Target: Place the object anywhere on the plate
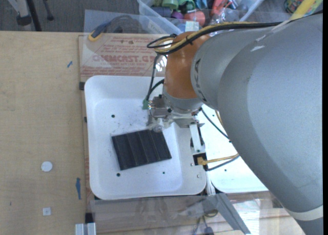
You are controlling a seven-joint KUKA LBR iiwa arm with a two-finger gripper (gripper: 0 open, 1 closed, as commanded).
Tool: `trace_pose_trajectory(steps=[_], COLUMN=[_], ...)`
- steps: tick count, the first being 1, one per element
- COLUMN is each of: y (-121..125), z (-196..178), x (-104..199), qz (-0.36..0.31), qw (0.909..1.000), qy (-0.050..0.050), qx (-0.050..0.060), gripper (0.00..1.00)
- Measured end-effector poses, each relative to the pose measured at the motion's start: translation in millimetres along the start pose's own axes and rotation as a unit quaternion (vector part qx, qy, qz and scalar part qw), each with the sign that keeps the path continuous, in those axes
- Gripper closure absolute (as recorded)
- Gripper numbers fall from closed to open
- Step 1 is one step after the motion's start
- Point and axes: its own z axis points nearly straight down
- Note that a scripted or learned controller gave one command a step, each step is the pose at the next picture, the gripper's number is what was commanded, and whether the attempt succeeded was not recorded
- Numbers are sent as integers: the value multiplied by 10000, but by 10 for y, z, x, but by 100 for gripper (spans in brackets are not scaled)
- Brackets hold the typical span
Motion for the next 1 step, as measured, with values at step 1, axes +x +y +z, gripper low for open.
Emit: trace_pose_trajectory(steps=[1], y=[614], z=[-791], x=[894], qz=[165], qw=[9999], qy=[4], qx=[2], gripper=[100])
